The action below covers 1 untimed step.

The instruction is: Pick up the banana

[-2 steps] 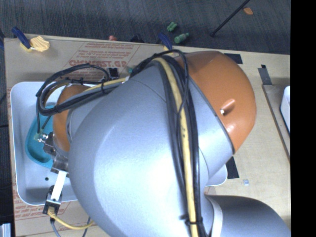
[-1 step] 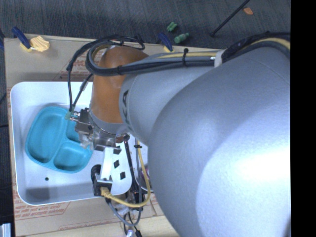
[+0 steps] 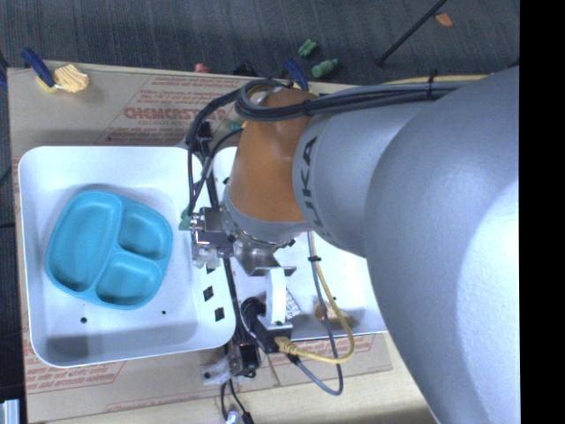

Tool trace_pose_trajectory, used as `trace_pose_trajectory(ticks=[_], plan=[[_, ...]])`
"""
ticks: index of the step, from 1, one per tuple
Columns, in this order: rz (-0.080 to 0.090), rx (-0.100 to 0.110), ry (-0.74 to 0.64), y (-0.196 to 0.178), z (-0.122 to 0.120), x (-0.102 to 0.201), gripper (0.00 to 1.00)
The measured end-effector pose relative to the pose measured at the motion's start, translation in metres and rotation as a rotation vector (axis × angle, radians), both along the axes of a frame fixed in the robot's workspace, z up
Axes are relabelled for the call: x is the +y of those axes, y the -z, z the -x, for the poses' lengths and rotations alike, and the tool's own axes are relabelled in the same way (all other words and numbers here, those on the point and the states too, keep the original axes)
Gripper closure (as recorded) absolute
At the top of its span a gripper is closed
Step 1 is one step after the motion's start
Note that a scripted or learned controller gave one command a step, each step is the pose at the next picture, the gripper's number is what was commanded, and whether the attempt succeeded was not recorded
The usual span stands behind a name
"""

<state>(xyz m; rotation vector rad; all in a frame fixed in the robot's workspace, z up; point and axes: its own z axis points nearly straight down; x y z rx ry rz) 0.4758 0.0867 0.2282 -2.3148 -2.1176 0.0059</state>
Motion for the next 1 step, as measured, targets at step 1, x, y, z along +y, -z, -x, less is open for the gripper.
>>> trace_pose_trajectory(ticks=[1], plan=[[-0.001, 0.001, -0.283, 0.0876, 0.0008, 0.0158, 1.00]])
